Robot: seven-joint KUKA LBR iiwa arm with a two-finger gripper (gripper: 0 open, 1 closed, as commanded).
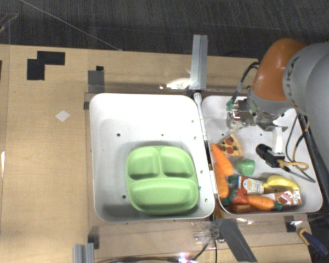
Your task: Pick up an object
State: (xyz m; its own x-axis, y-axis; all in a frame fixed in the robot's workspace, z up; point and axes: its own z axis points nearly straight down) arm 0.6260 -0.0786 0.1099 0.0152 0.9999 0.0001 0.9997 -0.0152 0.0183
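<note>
Near edge, right bin (pixel 215 113): short carrot (pixel 260 203) lying crosswise, red-labelled packet (pixel 288 199) just beside, banana (pixel 279 183) and small bottle (pixel 251 185) packed close behind.
Left wall of same bin: long carrot (pixel 221 164) along the divider, tip toward the far end, thick end toward the near heap.
Mid bin: pizza slice toy (pixel 231 145), flat, touching or almost touching the long carrot; green round piece (pixel 246 166) near it on the near side.
Left bin (pixel 126 119): green divided plate (pixel 162 178), well apart from the claw.
Claw (pixel 238 113): poised over the far part of the right bin, above bare floor; opening not readable from this view; nothing seen gripped.
Deciding relation: pizza slice toy nearest, directly on the camera side of the claw, bare floor between.
Judged step: approach, grasp not yet made.
Next move, judged: short travel toward the near edge, then descent.
Risk, judged: flat slice hard to pinch; neighbouring carrot likely to be struck.
Worktop (pixel 38 147): pale wood, black marks at far left.
</note>
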